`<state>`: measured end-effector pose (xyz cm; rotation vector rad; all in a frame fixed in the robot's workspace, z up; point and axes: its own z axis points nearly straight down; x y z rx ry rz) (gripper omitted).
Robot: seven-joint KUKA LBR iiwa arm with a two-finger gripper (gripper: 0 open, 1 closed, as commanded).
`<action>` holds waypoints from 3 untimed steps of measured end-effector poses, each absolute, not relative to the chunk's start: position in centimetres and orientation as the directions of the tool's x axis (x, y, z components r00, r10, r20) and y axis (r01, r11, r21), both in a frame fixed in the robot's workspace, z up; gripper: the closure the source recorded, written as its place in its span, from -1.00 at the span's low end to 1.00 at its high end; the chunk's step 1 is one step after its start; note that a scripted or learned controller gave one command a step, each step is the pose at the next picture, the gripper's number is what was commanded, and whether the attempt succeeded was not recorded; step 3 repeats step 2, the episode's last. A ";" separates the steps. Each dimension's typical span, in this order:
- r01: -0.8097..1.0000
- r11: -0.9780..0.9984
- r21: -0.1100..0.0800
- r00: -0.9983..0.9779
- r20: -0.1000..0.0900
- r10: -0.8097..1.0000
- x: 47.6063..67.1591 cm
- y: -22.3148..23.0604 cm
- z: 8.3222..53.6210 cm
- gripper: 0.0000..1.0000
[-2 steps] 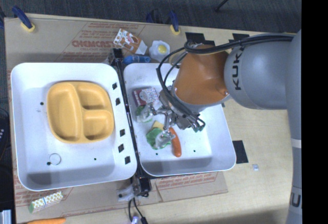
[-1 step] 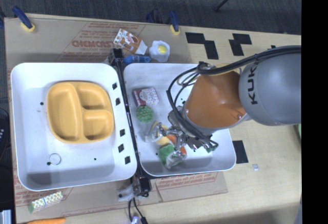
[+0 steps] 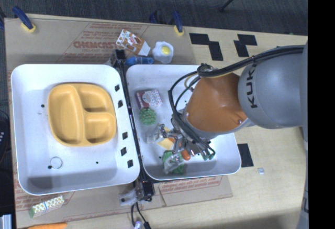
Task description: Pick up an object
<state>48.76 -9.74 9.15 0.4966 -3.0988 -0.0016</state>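
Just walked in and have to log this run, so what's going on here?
A grey KUKA arm with an orange band reaches in from the right over the right bin. Its gripper is down among a small pile of items near the bin's lower edge, next to a green piece. Whether it holds anything cannot be told. A red-and-white packet and a green ball lie apart, further up the bin. The left bin holds a yellow divided tray.

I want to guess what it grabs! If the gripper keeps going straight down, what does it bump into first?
Probably the small pile of toys right under the gripper in the right bin, perhaps the yellow piece. Depth is hard to judge from above.
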 end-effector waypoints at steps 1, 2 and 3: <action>-0.314 0.949 0.001 -0.949 0.003 -0.314 48.9 -9.7 10.2 1.00; -0.314 0.949 0.001 -0.949 0.003 -0.314 48.8 -9.7 10.2 -1.00; -0.314 0.949 0.001 -0.949 0.003 -0.314 48.8 -9.7 10.2 -1.00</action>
